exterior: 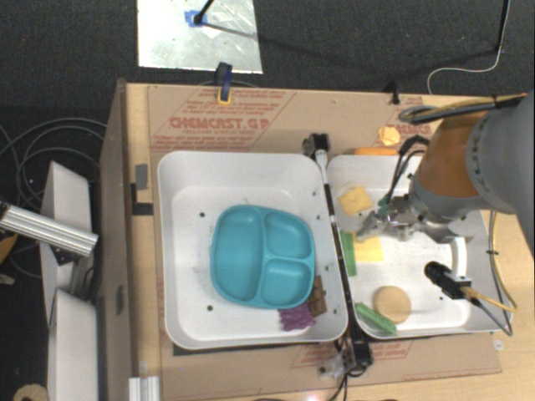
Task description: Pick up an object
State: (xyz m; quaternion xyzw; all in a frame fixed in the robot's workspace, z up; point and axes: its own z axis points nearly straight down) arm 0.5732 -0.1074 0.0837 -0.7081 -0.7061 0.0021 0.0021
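Note:
My gripper (378, 221) hangs low over the middle of the right bin (468, 317), with the grey arm and its orange band coming in from the right. A yellow block (355, 200) lies just up and left of it. Directly below the gripper lies a flat yellow piece (369, 250). A tan round bun (391, 302) rests near the bin's front, next to a green piece (374, 319). A green strip (347, 254) runs along the bin's left wall. Nothing shows held in the gripper.
The left bin (188, 190) holds a teal divided plate (263, 256), with a purple thing (293, 317) and a brown piece (318, 297) at its front right. An orange thing (376, 150) lies at the right bin's back edge.

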